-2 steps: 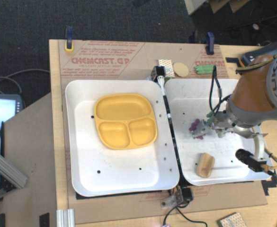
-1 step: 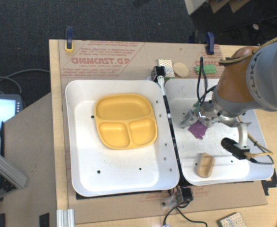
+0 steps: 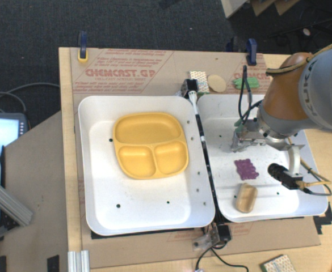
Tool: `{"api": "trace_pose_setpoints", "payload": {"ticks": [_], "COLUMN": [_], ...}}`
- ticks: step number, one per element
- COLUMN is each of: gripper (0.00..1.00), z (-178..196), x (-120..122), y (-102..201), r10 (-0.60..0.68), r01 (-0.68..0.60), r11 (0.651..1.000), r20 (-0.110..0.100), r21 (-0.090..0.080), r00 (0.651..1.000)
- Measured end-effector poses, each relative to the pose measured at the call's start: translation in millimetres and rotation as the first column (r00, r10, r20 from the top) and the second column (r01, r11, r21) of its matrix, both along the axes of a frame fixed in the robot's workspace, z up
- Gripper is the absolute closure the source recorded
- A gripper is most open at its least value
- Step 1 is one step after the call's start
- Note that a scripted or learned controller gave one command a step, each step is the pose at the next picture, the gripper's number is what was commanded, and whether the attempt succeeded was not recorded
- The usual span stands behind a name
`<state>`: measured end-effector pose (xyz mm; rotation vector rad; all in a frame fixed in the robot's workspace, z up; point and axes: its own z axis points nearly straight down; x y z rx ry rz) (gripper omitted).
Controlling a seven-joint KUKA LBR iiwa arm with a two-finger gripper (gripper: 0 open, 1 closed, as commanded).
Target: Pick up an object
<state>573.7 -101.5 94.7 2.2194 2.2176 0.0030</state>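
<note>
Two loose things lie in the right bin (image 3: 307,208). A small purple lumpy piece (image 3: 246,169) sits near its middle. A tan, bread-like chunk (image 3: 246,198) rests closer to the front edge. My gripper (image 3: 242,142) hangs low over the bin's back-left part, a short way behind the purple piece and apart from it. Nothing shows between its tips. The grey arm with its orange band (image 3: 285,98) comes in from the right above the bin. In the left bin (image 3: 97,197) lies a yellow divided plate (image 3: 151,144).
Behind the bins, on the brown board, lie a tan round disc (image 3: 216,83) and a green item (image 3: 246,84). Blue clamps (image 3: 83,41) (image 3: 251,45) grip the board's far edge. A ridge (image 3: 202,152) separates the two bins.
</note>
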Motion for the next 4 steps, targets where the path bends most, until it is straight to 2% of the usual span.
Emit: {"api": "trace_pose_setpoints", "payload": {"ticks": [1, 2, 3, 4], "gripper": [0.0, 0.0, 1.0, 1.0], "z": [-0.3, -10.6, 0.8, 94.7], "x": [-0.1, -49.0, -46.1, -3.6], "y": [0.0, -2.5, -3.1, 72.3], "r10": [0.0, -0.001, -0.001, 0.007], "r01": [0.0, 0.001, 0.001, -0.007], "r11": [1.0, 1.0, 1.0, 1.0], "r20": [0.0, -0.01, -0.001, 0.005], "r21": [0.0, 0.004, 0.0, 0.001], "r00": [1.0, 1.0, 1.0, 1.0]}}
